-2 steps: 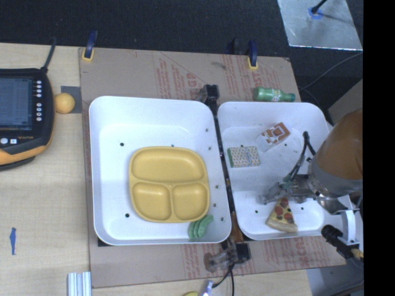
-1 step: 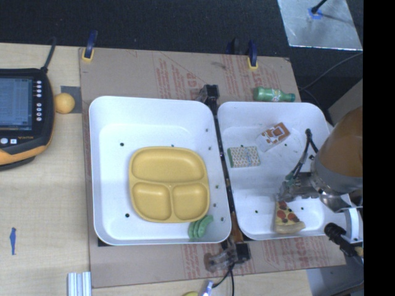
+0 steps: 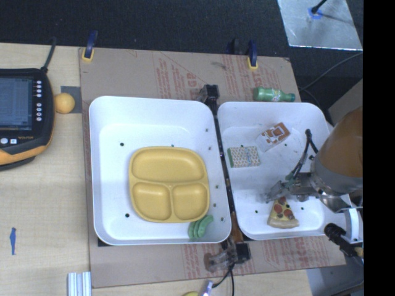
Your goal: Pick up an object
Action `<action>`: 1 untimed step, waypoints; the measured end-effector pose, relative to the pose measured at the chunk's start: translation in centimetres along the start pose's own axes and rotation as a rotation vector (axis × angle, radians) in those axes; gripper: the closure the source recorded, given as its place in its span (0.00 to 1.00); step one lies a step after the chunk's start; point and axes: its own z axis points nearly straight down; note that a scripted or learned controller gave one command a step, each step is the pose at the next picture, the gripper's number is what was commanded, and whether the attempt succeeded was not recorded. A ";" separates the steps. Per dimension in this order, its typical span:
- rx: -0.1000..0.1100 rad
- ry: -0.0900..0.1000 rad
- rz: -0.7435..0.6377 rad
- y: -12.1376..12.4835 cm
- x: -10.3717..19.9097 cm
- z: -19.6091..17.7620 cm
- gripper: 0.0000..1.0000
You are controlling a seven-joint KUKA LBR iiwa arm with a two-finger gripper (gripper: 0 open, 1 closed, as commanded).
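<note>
Red-and-yellow, the toy pizza slice [image 3: 283, 214] lies in the right bin [image 3: 259, 113], near its front wall, point toward the far side. The gripper [image 3: 281, 191] hangs just above and beyond it — the slice sits nearly under the fingers, a touch toward the front. Whether the fingers are apart or together I cannot tell; nothing shows between them.

We see faint red printing running in slanted lines across the brown cardboard sheet [image 3: 154, 73] under the bins, but we cannot make out its letters. The screen of the handheld controller [image 3: 21, 119] shows rows of small marks (too blurred to read). We read nothing else.
</note>
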 end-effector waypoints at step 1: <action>0.002 0.000 -0.003 0.0 -0.1 -1.0 1.00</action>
